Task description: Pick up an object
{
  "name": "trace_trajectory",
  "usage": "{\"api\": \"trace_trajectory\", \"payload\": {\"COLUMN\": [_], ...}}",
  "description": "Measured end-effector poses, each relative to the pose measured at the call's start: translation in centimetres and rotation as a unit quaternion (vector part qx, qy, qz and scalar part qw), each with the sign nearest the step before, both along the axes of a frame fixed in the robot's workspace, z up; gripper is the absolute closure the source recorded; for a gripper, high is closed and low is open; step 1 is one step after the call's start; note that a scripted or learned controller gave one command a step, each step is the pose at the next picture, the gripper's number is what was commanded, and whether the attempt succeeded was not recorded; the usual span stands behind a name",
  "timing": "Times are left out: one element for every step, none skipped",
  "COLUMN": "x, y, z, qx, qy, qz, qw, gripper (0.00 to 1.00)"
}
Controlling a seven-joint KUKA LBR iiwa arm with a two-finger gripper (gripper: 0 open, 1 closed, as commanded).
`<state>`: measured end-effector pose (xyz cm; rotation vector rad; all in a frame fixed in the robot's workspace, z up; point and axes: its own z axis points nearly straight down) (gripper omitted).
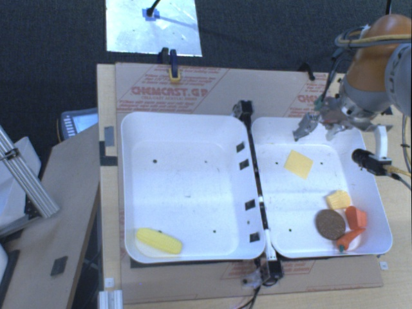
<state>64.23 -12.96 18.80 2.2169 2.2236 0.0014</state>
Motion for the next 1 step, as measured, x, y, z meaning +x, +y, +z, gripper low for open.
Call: {"api": "trace_trajectory", "payload": {"x": [0.1], "y": [0.01], "z": [1.14], "qx": [-0.0001], "qy": [-0.002], "qz": [0.001], "qw": [1.0], "gripper": [1.0]}}
